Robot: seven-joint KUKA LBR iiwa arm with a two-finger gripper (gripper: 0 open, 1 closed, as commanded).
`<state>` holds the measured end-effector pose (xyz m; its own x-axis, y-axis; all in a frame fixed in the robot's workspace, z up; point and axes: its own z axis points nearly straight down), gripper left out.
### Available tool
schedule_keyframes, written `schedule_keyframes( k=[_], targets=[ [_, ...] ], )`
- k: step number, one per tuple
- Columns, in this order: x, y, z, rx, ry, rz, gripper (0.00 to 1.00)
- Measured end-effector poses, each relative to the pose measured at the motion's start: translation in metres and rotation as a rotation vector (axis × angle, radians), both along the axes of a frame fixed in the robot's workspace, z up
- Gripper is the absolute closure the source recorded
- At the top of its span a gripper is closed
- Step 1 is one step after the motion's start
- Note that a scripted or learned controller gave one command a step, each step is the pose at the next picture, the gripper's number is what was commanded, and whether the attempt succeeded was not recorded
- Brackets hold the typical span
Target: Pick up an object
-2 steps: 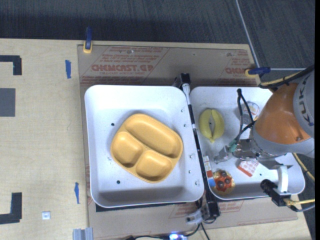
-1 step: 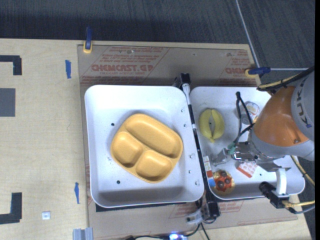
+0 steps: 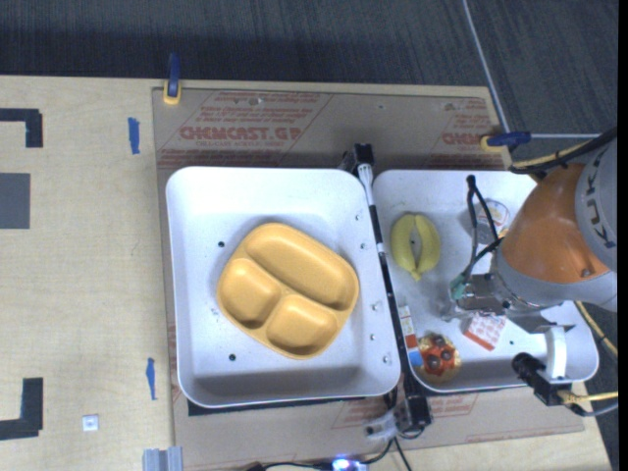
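A yellow banana-shaped toy (image 3: 416, 243) lies in the upper left of the right bin (image 3: 437, 189). A small round orange and red object (image 3: 439, 355) rests near that bin's front left corner. A red and white flat piece (image 3: 484, 333) lies just right of it, partly under the arm. My gripper (image 3: 472, 299) hangs low over the middle of the right bin, between the banana toy and the red and white piece, with the orange-banded wrist (image 3: 549, 235) above it. Nothing shows clearly between its tips.
The left bin (image 3: 191, 263) holds a large yellow tray with three compartments (image 3: 286, 287). A black divider (image 3: 378, 253) runs between the bins. Cardboard (image 3: 294, 126) lies under both bins on the wooden bench.
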<state>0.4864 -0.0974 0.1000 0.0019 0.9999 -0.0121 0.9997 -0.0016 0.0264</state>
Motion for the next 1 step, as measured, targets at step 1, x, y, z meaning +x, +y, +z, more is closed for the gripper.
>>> schedule_keyframes(
  k=[1],
  targets=[
    [-0.0001, 0.0001, -0.0001, 0.0, 0.0, 0.0, 0.0]
  ],
)
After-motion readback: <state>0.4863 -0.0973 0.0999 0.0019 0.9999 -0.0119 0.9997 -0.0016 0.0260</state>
